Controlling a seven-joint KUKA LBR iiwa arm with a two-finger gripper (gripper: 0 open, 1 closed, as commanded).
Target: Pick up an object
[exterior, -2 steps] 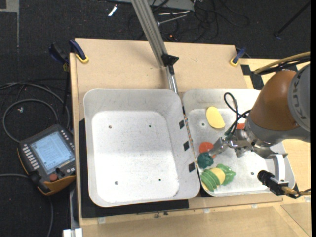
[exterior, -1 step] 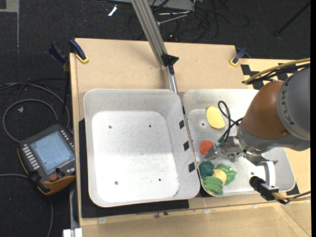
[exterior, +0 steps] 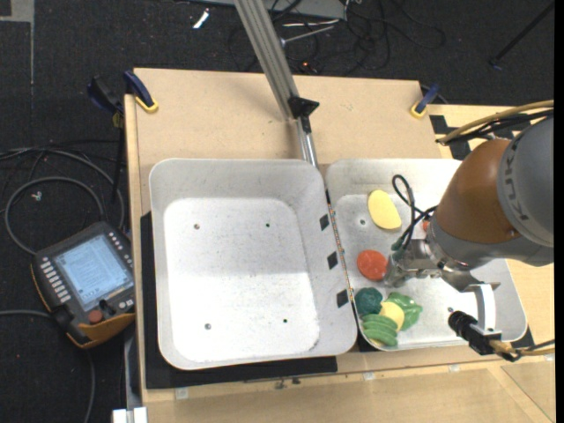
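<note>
Right now the pincer (exterior: 398,270) is low in the right bin (exterior: 423,173), at the end of the big grey and orange arm (exterior: 493,205). It sits just beside the red thing (exterior: 372,263), on that thing's right side. I cannot tell if the pincer is spread apart or squeezed together, because the arm hides most of it. I see nothing held in it.

All the things to pick are in the right bin. A yellow thing (exterior: 383,209) lies near the top. The red thing is in the middle. Near the bottom edge, a dark green thing (exterior: 368,301), a small yellow and green thing (exterior: 398,311) and a striped green thing (exterior: 381,328) lie packed close and seem to touch. The left bin (exterior: 176,183) sits next to it on the desk (exterior: 220,117).

What could go wrong? I think the pincer may be a little off to the side of the red thing. Then it could push the thing away, or pinch only its edge so it slips out. The red thing looks round, so it could roll. If the pincer goes for the packed pile, it could bump two things at once and grab none. Things near the bin wall are hard to reach too.
</note>
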